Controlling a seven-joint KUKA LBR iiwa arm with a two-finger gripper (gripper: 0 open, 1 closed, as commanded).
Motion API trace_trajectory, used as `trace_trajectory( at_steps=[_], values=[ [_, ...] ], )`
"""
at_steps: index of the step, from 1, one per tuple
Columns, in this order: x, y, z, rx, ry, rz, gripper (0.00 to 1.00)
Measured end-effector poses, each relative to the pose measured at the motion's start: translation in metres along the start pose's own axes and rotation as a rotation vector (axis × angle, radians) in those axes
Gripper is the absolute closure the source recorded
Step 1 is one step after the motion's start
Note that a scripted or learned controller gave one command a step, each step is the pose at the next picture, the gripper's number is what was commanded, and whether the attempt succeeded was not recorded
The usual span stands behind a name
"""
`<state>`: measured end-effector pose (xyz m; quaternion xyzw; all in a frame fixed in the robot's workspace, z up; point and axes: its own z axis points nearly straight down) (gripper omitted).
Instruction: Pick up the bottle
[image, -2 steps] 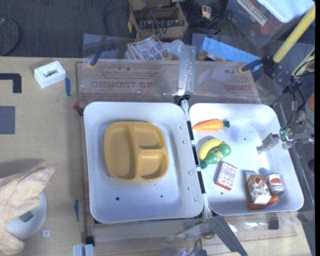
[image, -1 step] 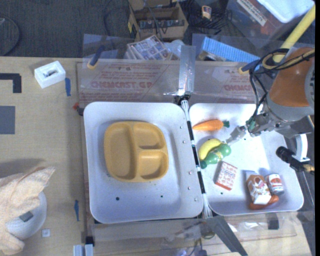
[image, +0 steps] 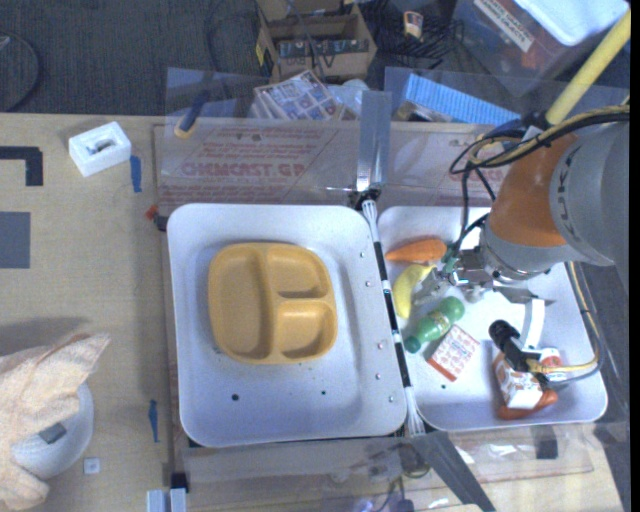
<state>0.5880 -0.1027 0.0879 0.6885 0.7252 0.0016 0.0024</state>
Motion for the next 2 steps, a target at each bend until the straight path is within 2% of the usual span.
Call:
trace_trajectory(
  at_steps=[1,2],
  values=[
    [0.009,-0.035,0.0,0.0,0.002,0.183,0.0],
    [0.005,-0.034,-0.011,-0.004,-0.001,0.189,1.0]
  ],
)
